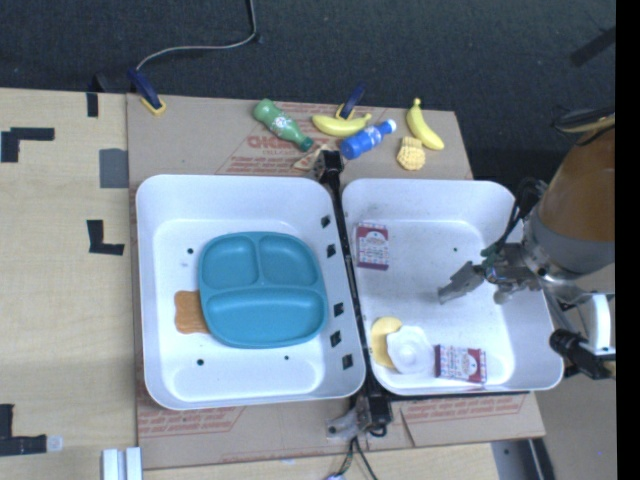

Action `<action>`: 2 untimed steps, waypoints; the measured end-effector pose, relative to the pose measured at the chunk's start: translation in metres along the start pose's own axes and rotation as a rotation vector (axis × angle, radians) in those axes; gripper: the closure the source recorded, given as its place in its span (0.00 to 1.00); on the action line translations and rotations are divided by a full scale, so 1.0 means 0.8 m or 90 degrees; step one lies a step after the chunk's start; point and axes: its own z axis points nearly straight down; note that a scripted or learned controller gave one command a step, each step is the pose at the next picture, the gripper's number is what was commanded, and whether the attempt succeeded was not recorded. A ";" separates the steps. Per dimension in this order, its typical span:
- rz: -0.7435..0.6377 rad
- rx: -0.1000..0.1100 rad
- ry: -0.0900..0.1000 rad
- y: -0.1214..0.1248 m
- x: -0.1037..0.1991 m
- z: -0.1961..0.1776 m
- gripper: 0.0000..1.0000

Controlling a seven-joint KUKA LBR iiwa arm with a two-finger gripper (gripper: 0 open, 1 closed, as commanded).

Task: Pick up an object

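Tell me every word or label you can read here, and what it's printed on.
Nothing reads clearly.
Red print on the cardboard sheet: too blurred.
Label on the upper red-and-white carton: too small.
Label on the lower red-and-white carton: too small.
Labels on the green bottle and blue bottle: unreadable.

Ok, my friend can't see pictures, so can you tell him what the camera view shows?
A grey robot arm reaches from the right, its gripper over the right white bin, which holds two small red cartons and a white cup. The left white bin holds a blue divided plate. Toy bananas and bottles lie behind the bins.
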 end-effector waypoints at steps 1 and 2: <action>-0.001 0.002 0.001 0.065 0.052 0.129 0.00; -0.001 -0.004 0.000 0.155 0.065 0.148 0.00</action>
